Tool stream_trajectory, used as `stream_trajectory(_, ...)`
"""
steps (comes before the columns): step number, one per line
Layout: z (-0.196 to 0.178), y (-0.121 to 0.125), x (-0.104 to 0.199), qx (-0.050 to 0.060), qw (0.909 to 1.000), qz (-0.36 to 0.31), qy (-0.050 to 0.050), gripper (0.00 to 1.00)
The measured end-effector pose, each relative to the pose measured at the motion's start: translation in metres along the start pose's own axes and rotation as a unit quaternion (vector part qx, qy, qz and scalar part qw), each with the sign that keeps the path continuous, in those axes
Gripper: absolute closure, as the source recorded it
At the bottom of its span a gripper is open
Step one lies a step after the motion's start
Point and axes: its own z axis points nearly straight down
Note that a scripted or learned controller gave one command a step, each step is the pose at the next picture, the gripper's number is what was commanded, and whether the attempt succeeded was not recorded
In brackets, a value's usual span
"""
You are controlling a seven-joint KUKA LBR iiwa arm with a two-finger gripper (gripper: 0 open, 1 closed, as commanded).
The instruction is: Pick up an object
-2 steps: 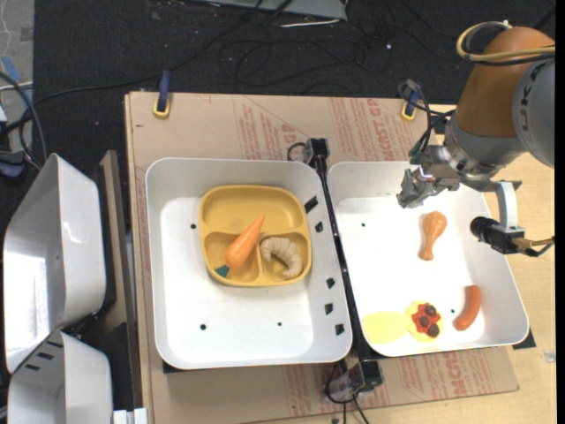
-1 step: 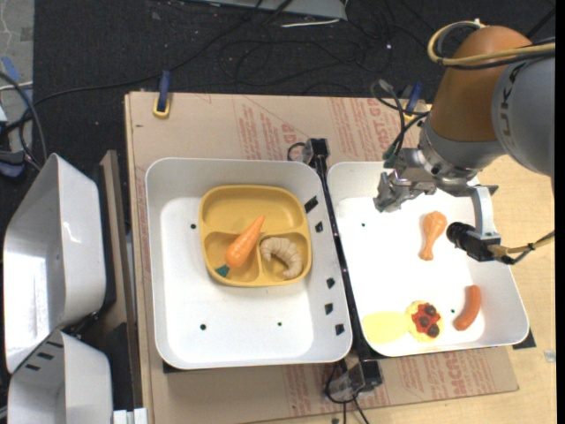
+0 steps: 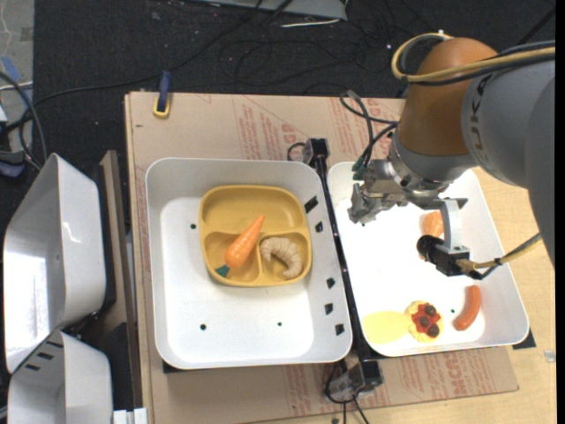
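The right bin [image 3: 380, 263] lies under the arm [image 3: 494, 113], and the jaws [image 3: 364, 203] hang over its bare upper-left corner, nothing visible between them; whether they stand open or closed I cannot tell from this slant. The pickable things here all lie toward the bin's lower right: an orange piece [image 3: 432, 223] nearest, just right of the wrist hardware, then the sausage [image 3: 468, 307] near the right wall with its long axis running steeply up-right, and the berry-topped piece [image 3: 425, 320] beside a yellow slice [image 3: 386, 327] along the lower wall. By my judgement the orange piece is the shortest reach.
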Motion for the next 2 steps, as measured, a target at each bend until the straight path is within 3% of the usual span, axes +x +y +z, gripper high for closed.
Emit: stream_trajectory(2, -0.007, -0.039, 0.084, 0.000, 1.0000, 0.000, 0.000, 1.00)
